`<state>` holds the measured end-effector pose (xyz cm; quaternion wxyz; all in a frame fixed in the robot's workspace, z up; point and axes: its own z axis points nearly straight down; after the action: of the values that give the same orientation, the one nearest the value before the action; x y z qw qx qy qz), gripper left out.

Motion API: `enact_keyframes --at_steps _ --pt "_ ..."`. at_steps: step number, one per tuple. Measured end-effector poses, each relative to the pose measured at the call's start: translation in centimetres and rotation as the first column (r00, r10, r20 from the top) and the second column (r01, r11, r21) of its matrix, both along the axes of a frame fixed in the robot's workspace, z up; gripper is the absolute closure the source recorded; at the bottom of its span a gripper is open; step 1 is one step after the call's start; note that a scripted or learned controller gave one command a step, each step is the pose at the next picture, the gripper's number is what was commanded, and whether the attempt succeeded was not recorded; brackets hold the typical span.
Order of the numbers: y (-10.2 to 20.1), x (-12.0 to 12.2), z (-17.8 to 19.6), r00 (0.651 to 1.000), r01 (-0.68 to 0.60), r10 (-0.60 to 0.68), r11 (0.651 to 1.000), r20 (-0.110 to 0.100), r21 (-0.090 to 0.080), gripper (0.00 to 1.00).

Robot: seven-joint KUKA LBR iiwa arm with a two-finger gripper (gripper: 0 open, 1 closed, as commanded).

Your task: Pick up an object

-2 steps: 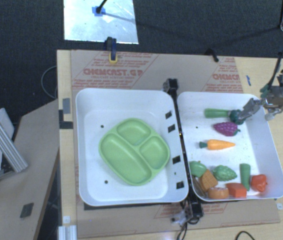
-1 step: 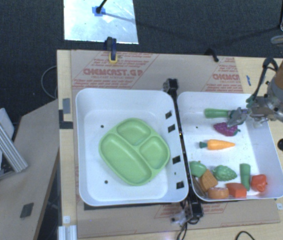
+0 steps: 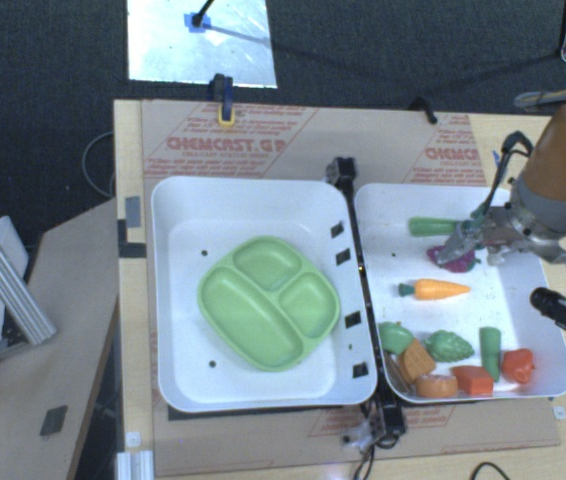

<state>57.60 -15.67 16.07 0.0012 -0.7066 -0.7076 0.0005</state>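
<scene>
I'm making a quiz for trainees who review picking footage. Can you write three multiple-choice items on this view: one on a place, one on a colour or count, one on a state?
1. Where does the light green divided plastic plate lie?
A. in the left white bin
B. in the right white bin
C. on the bare bench

2. What colour is the toy carrot's body?
A. purple
B. orange
C. blue

3. How do the plate's compartments stand?
A. all hold toys
B. one holds the carrot
C. they hold nothing

Answers: 1 A, the plate sits alone in the left bin. 2 B, an orange body with a green tip, lying below the gripper. 3 C, only bare green shows in each compartment.
</scene>
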Motion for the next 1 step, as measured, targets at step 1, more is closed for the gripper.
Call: enact_keyframes --at_steps 1 --pt "0.38 0.41 -4.31 1.000 0.000 0.000 1.000 0.000 0.000 0.00"
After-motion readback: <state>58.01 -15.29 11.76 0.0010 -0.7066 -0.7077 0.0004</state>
